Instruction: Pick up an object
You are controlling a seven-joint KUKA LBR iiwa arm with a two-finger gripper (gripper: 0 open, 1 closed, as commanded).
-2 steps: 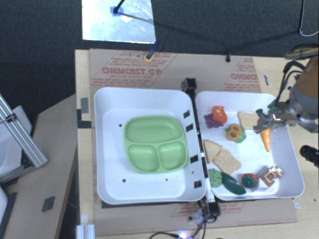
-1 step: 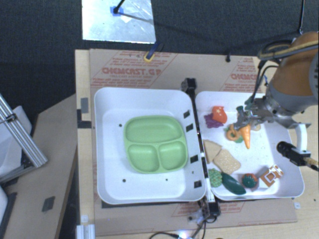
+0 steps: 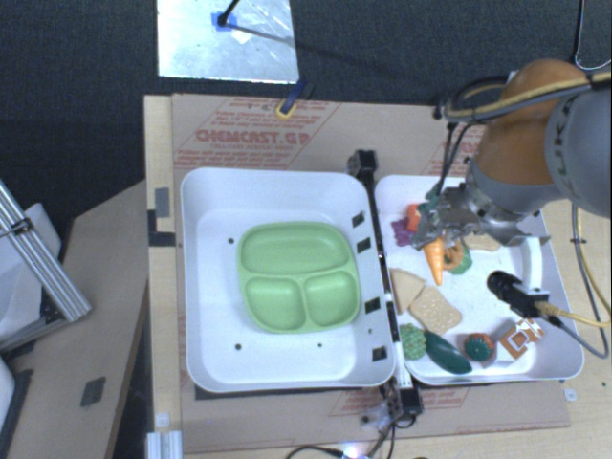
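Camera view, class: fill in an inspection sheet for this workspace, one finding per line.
Surface: bench bearing two shallow white bins, left bin and right bin, side by side.
Job's things: toy foods in the right bin, among them a carrot, a cracker, a broccoli piece and a dark green vegetable.
Clutter: green divided tray in the left bin.
Grippers: tool low above the carrot; its grip is not readable.
Cables: black and yellow cables along the arm; yellow cable at right.
Surroundings: dark floor, silver sheet beyond the bench.
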